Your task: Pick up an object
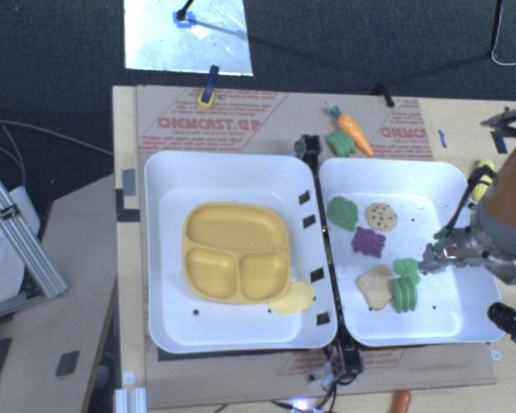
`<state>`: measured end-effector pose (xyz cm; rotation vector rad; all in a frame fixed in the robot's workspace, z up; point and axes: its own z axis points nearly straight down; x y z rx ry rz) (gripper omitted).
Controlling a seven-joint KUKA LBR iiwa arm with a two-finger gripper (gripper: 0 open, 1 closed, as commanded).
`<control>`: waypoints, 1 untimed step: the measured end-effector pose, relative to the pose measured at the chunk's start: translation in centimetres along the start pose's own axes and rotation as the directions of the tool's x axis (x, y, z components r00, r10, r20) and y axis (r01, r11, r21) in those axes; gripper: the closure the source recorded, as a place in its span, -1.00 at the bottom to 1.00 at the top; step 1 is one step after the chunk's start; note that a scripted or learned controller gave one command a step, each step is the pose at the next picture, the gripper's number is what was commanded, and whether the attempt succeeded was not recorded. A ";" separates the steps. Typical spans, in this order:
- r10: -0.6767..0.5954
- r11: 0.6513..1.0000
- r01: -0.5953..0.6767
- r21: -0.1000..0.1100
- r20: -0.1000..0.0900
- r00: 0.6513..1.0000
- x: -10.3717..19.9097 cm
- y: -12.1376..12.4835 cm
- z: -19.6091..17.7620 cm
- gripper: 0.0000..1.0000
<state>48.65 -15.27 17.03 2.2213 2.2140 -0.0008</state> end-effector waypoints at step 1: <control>-0.005 1.000 0.005 -0.013 0.003 1.000 2.5 0.5 7.3 1.00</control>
